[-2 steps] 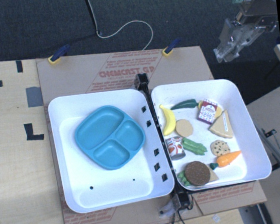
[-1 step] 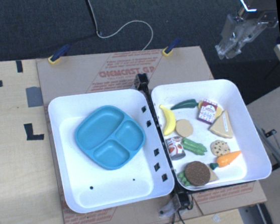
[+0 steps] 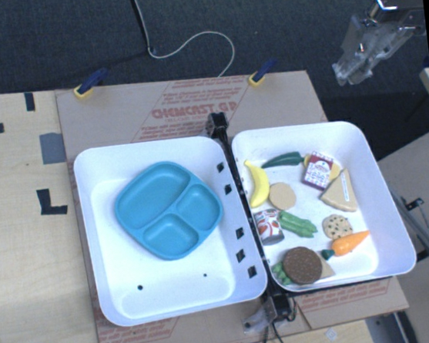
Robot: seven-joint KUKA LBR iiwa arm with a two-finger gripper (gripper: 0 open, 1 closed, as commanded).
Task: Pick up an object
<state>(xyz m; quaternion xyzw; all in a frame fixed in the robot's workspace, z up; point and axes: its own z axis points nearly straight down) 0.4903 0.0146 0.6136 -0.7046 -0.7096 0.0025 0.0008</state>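
Nearest you, in the right bin (image 3: pixel 381 185), a round toy burger (image 3: pixel 301 265) with a dark, grainy patty is lying by the front wall. Just beside it a tapered orange carrot (image 3: pixel 351 243) is pointing right, and a speckled, flat cookie (image 3: pixel 336 226) is sitting just behind the carrot.

Farther back, a small cylindrical can (image 3: pixel 268 226) with a red label is standing beside the centre divider, with a bumpy green pea pod (image 3: pixel 298 224) lying next to it. A pale wedge of cheese (image 3: pixel 341 191) is resting toward the right wall. A plain tan disc (image 3: pixel 283 196) is touching the curved, glossy yellow banana (image 3: pixel 258 182). Behind them a boxy red carton (image 3: pixel 318 170) is sitting tilted, and a slim dark green pepper (image 3: pixel 281 160) is lying near the back wall.

In the left bin (image 3: pixel 89 221), a smooth blue three-compartment plate (image 3: pixel 169 209) is lying at an angle.

Both bins are resting on a printed cardboard sheet (image 3: pixel 191 107).

Farthest off, the gripper (image 3: pixel 356 60) is hanging over the dark floor, well apart from every toy. It is looking blurred and pale, so you cannot tell whether the pincer is apart or together.
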